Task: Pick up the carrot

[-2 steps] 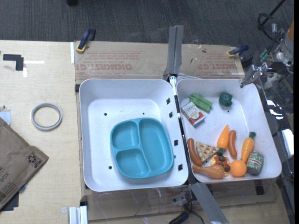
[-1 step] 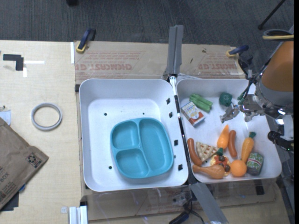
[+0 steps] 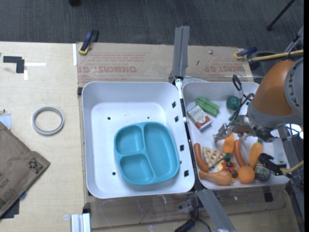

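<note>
Carrot [image 3: 228, 143], short orange piece, touching gripper [image 3: 227, 134], right bin [image 3: 218, 87]

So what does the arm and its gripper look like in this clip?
The arm is grey with a broad orange band above the wrist. Below the band sits a metallic silver gripper with slim fingers. Dark cables loop beside the wrist.

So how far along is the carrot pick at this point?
Done: the arm has reached into the right bin, with the end effector low over the toy food. In hand: nothing clearly; the carrot lies just beneath it, on the bin floor beside a hot dog. Left: gripping and lifting it. The blue tray sits in the left bin.
</note>
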You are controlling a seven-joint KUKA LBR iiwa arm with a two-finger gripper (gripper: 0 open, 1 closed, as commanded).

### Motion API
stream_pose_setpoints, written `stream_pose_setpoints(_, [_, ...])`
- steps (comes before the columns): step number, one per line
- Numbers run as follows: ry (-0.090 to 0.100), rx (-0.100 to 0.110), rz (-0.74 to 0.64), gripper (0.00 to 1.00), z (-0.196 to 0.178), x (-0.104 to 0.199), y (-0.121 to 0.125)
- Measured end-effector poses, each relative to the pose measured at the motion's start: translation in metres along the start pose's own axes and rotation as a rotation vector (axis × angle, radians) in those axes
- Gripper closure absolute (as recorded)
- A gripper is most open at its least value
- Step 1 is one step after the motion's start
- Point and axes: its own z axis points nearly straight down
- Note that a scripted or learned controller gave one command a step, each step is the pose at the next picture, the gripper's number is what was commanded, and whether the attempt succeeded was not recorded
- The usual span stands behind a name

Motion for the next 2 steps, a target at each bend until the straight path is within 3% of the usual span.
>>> stream_pose_setpoints(1, [0.0, 0.0, 0.004, 1.0, -0.009, -0.001, 0.0])
stream_pose_setpoints(2, [-0.001, -0.001, 0.031, 1.0, -0.1, 0.104, -0.031])
